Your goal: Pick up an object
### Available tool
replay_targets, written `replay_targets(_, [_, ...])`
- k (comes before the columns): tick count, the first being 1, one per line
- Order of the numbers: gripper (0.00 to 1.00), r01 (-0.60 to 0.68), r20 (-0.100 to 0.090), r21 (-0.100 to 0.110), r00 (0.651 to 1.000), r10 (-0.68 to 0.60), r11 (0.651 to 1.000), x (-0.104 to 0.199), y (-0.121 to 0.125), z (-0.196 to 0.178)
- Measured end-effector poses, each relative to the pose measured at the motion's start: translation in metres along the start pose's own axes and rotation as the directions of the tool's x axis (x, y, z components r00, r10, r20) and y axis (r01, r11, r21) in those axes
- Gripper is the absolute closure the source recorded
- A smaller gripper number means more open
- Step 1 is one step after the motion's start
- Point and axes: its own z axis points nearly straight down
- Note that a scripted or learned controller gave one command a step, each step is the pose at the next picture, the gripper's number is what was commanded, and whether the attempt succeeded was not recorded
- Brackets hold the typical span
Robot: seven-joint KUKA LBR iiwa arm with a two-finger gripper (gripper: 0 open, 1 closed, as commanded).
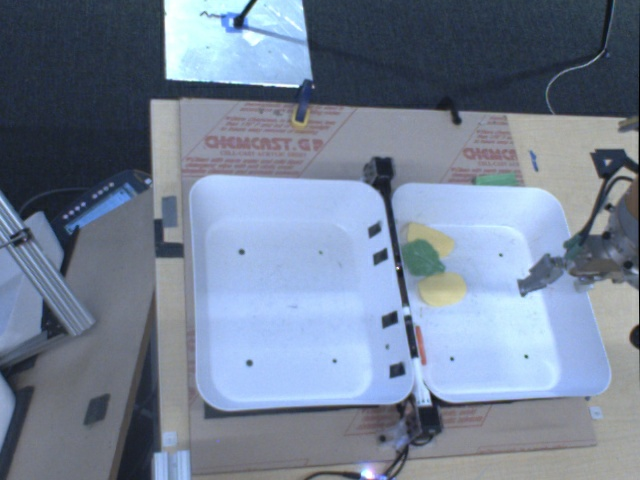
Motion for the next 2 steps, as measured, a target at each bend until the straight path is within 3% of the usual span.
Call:
replay_targets(1, [1.00,0.003,0.001,-0.004,1.000,-0.003,1.000,0.000,0.001,-0.011])
replay_targets(2, [1.00,0.009,0.001,-0.021,1.000,-0.009,1.000,0.082,-0.008,-0.214])
